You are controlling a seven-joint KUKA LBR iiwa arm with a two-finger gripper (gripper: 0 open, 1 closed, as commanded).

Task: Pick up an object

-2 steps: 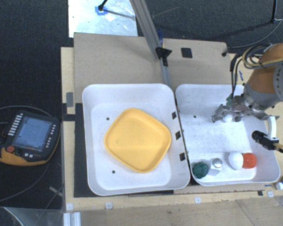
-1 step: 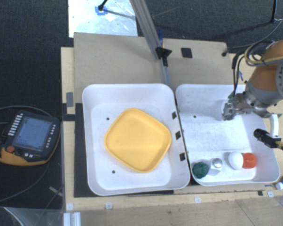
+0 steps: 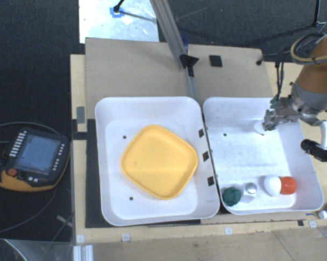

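A small white object [image 3: 259, 127] lies on the floor of the right bin [image 3: 245, 151], toward the bin's 1 o'clock corner, and it is the thing nearest me. My gripper [image 3: 270, 120] sits just at its 2 o'clock side, low over the bin, close enough that I may be touching it, though I cannot be sure. Whether my jaws are spread or pressed together I cannot tell; the metal parts blur into one cluster, and nothing shows plainly between them.

So I judge the pick as not yet done: the object looks to rest on the bin floor, not lifted. What is left is closing on it, if I haven't, and raising it clear.

Other candidates sit well apart along the bin's 6 o'clock edge: a green ball [image 3: 232, 195], a small silver piece [image 3: 250, 188], a white ball [image 3: 271, 185] and, touching it, an orange ball [image 3: 288, 185].

In the left bin [image 3: 112, 145] lies a yellow plate [image 3: 159, 161], near its middle. Both bins rest on the tabletop [image 3: 136, 64].
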